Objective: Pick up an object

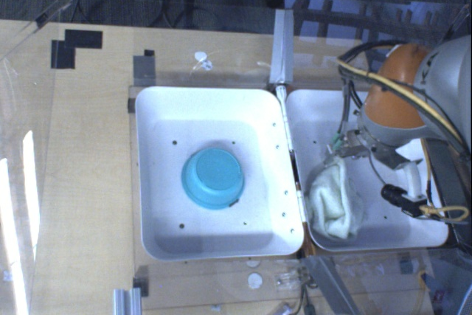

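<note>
Dark carpet and the legs of a stand fill the 12 o'clock strip beyond a pale wooden counter (81, 181) that carries 2 shallow white bins side by side. In the left bin (158, 122), a round light-blue bowl (213, 178) sits upside down a little toward 6 o'clock of the middle, its flat base up and a slightly wider rim showing around the lower edge. In the right bin (313, 111), a crumpled white cloth (330, 199) lies against the wall shared with the left bin, toward 7 o'clock; it is soft, bunched in folds, taller than wide. From 3 o'clock the grey arm (446, 85) with its orange band reaches in, cables looping round it. Its gripper (341, 147) is at the cloth's 12 o'clock end, just above the top fold; whether it is spread or pinching, I cannot tell.
</note>
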Tool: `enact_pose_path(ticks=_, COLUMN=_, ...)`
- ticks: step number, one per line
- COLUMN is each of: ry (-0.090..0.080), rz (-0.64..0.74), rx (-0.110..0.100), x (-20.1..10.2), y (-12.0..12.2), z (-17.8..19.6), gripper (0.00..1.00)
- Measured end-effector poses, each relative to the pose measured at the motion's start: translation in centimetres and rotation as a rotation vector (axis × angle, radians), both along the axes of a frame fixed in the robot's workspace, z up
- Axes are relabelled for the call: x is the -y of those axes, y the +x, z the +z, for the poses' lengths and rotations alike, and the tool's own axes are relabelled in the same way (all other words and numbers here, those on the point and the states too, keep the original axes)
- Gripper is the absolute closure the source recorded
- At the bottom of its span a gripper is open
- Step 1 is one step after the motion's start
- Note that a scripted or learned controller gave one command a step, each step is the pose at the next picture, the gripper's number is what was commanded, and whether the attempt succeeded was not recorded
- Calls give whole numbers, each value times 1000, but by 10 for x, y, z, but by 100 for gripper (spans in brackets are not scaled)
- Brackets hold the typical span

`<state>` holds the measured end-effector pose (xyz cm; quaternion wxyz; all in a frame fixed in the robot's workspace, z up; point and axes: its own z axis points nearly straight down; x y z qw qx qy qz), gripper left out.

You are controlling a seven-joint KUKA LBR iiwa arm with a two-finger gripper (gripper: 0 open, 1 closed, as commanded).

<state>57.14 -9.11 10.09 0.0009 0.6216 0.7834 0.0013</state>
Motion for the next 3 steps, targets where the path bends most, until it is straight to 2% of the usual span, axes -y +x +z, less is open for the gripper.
enact_pose_path(ticks=1, ry=-2, rz=64, rx=0, x=-12, y=54, z=82, gripper=100)
enact_pose_path(ticks=2, ry=-2, rz=-248, rx=-3, x=-30, y=98, z=81, gripper=100)
enact_pose_path(ticks=3, ry=-2, rz=-173, rx=-2, x=5, y=99, z=140, gripper=100)
